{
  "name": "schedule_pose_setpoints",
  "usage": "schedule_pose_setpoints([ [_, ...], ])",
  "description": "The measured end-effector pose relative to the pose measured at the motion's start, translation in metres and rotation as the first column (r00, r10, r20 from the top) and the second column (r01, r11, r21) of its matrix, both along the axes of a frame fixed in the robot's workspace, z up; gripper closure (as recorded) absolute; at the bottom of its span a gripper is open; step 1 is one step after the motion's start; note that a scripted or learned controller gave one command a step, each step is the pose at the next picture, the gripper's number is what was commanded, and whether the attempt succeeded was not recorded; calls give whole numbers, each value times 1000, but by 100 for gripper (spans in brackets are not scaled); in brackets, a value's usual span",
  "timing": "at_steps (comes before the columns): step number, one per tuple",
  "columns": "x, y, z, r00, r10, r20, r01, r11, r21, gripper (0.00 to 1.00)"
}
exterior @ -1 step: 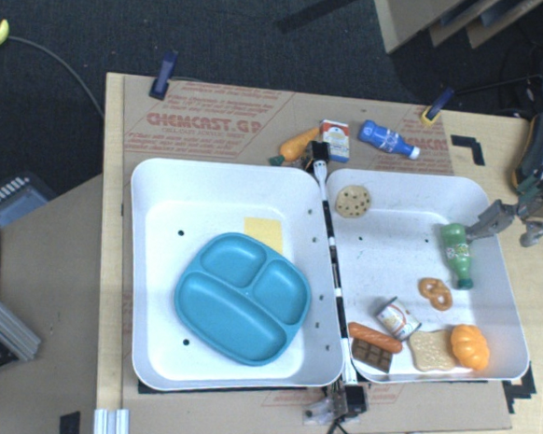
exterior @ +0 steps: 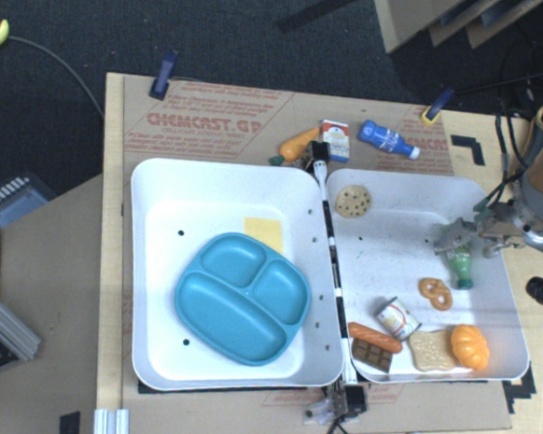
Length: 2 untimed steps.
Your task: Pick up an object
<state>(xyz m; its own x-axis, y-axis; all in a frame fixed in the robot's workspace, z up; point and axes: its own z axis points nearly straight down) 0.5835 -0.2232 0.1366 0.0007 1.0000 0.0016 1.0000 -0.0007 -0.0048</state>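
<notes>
While the croissant (exterior: 469, 346), toast (exterior: 430, 350) and pretzel (exterior: 435, 292) lie nearest in the right bin (exterior: 412, 208), my gripper (exterior: 461, 238) hangs above a green bottle (exterior: 460, 268) further back. Fingers spread, nothing between them. Approach step, I judge; next calls for a straight drop, then closing on the bottle. Cookie (exterior: 352, 201) sits far corner.

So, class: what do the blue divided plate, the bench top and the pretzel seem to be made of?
Blue divided plate: probably moulded plastic, smooth, with a soft sheen and rounded compartment walls.
Bench top: looks like brown cardboard or protective paper, matte, with red printed lettering.
Pretzel: likely a plastic toy food, brown and slightly glossy; too small to be sure.
</notes>
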Motion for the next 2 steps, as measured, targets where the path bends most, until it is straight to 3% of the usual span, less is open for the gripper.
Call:
schedule_pose_setpoints([
  [1, -21, 20, -51, 1000, 0, 3, 0, 1000, -1, 0],
  [2, -20, 19, -40, 1000, 0, 7, 0, 1000, -2, 100],
])
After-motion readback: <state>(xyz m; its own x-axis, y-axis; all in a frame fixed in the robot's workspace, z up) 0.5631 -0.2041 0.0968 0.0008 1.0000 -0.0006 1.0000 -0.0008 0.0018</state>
